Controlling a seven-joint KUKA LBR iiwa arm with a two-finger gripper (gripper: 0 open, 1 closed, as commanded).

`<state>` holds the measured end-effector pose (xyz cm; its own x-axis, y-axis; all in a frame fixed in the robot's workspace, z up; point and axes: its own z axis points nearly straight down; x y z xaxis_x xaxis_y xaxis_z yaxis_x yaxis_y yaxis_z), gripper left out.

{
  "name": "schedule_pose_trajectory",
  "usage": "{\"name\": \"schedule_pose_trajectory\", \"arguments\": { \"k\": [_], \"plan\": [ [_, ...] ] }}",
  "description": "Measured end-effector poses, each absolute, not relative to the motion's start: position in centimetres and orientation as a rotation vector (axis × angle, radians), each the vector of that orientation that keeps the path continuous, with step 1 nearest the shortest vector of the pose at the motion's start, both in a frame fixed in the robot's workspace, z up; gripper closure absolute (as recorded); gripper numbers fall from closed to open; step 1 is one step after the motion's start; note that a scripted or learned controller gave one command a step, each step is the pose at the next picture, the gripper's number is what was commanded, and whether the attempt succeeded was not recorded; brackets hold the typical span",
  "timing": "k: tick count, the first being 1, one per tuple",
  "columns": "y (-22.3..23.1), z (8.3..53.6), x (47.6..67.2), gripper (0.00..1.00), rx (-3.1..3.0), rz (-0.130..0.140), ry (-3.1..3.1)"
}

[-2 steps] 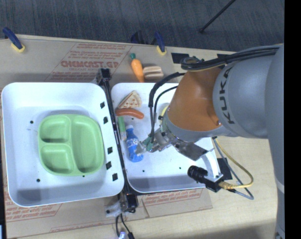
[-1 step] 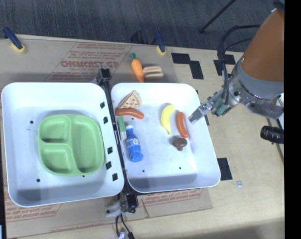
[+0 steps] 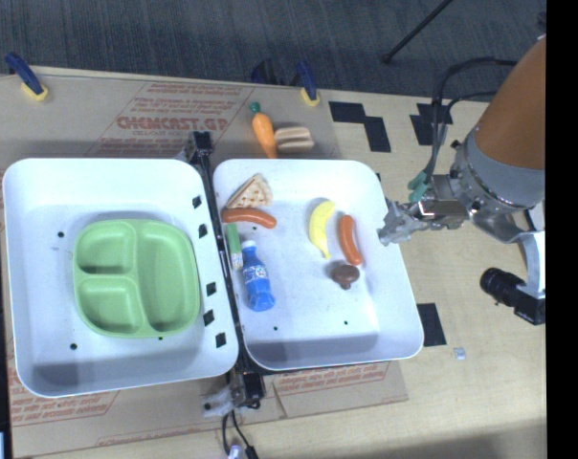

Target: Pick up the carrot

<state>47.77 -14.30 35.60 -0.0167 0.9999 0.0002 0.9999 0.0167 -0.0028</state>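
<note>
Carrot (image 3: 262, 133) outside bins, beside bun (image 3: 294, 140)

Red print on the cardboard sheet (image 3: 174, 113) reads "CHEMCAST GP".

Arm (image 3: 519, 113): broad orange band above a grey wrist section. Gripper (image 3: 396, 226): grey metal assembly with a small green-lit spot. Black cables (image 3: 449, 89) loop along the wrist.

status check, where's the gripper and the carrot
Gripper at right bin's right rim. Carrot outside bins, on bench behind right bin, beside hot dog bun. Nothing held.
</note>
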Motion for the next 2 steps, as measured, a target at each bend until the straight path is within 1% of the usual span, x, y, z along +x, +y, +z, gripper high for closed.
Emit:
{"name": "schedule_pose_trajectory", "arguments": {
  "k": [1, 2],
  "plan": [
    [-20.3, 38.1, 49.1, 1.00, -2.646, 0.003, -1.693],
    [-19.2, 23.4, 47.6, 1.00, -2.833, 0.005, -1.347]
  ]
}}
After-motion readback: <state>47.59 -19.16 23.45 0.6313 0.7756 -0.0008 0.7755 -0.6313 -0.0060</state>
